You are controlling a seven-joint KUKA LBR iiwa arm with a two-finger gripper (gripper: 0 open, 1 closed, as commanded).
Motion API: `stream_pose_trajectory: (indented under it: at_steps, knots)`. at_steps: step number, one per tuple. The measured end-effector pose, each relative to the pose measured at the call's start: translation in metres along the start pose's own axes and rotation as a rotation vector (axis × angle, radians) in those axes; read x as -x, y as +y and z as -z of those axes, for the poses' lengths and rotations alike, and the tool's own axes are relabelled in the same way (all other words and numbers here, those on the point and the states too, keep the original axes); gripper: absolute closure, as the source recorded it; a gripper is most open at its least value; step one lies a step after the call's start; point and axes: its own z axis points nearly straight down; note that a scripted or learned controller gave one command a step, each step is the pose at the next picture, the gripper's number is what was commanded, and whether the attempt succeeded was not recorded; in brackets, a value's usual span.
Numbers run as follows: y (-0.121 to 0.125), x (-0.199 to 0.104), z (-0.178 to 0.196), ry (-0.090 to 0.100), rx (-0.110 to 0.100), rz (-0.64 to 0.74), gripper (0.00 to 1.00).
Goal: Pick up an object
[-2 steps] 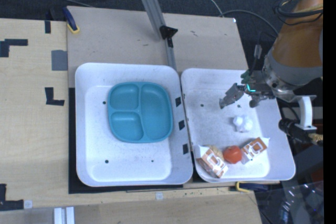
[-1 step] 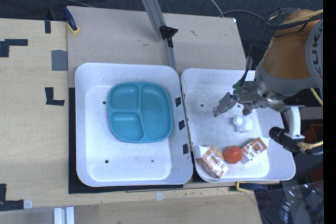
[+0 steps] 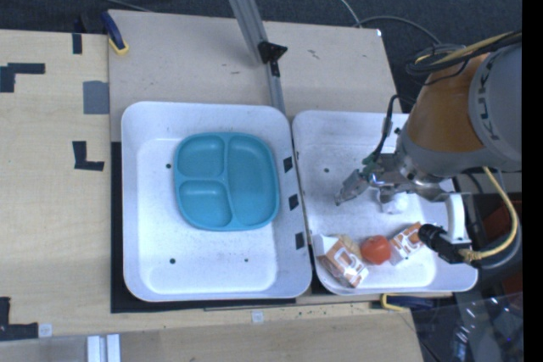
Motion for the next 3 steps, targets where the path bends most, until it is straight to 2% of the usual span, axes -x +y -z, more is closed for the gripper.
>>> stream_pose_trajectory:
  at_steps: [1, 2, 3]
  knots:
    - [-0.011, -0.005, -0.057, 0.001, -0.001, 0.001, 0.00]
    - [-0.010, -0.005, -0.044, 0.002, 0.003, 0.002, 1.00]
    - [-0.019, -0.005, 0.012, 0.000, 0.011, 0.000, 1.00]
